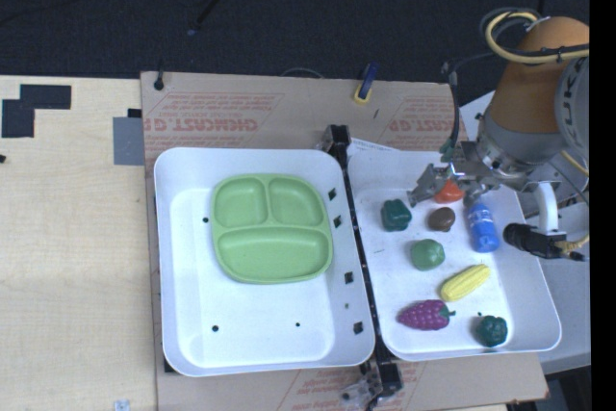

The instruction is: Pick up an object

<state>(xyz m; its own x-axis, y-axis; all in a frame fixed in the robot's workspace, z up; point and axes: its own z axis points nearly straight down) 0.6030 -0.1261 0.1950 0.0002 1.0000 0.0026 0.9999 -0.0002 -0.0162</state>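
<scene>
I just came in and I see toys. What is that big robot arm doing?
The robot arm has its gripper low in the right bin, close over an orange toy. Nearby lie a blue bottle, corn, purple grapes and some green toy foods. A green divided plate sits in the left bin. Nothing is lifted yet.

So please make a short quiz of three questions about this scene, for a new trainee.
1. True or false: the green divided plate lies in the left bin.
2. Which object lies nearest the tool? A) purple grapes B) orange object C) yellow corn
3. Fill in: the blue bottle lies in the ____ bin.

Key: 1 true; 2 B; 3 right.
</scene>
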